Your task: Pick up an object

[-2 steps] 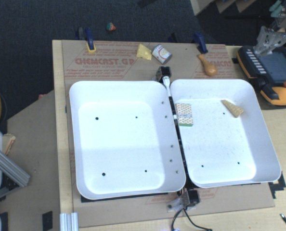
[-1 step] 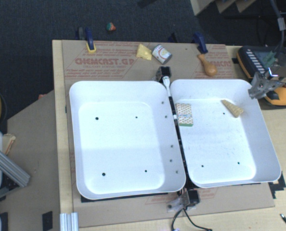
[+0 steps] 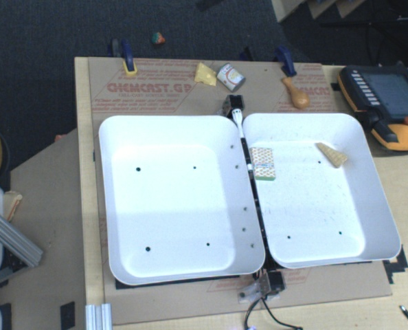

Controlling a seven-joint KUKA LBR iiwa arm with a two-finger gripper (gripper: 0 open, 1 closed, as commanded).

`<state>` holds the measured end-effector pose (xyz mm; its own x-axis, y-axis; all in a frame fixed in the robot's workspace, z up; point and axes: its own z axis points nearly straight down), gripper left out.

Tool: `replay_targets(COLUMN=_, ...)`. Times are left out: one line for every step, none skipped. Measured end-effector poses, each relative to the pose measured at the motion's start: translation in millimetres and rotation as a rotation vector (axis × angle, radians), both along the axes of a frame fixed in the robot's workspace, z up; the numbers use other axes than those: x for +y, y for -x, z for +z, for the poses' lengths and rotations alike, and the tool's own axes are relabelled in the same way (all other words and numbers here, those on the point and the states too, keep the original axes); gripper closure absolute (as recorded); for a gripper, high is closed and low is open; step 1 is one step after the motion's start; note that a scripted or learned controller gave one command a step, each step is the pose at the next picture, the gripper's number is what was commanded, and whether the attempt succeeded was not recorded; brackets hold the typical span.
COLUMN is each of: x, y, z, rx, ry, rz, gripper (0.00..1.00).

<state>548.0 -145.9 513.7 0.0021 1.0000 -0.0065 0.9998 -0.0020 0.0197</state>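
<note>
Small patterned rectangular block point(image 3: 263, 163) lay flat in right shallow white bin point(image 3: 369, 205), near its left wall, tan wedge-shaped piece point(image 3: 332, 154) to its right w/ a gap, gripper state couldn't be told, left white bin point(image 3: 121, 205) alongside.

Two shallow bins of smooth white plastic, the left bin point(image 3: 170, 198) and the right bin point(image 3: 327, 212), have a faint sheen. They sit on a matt brown paper-faced board point(image 3: 170, 84) printed in red, over a pale wood-look tabletop point(image 3: 403, 184). A small patterned packet point(image 3: 263, 163) looks papery; a tan wedge point(image 3: 332, 155) looks rough and matt.
</note>
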Motion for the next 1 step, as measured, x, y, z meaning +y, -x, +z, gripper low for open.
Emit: replay_targets(x=9.6, y=39.6, z=-61.4, rx=0.027, ry=-0.008, rz=0.0, gripper=1.0)
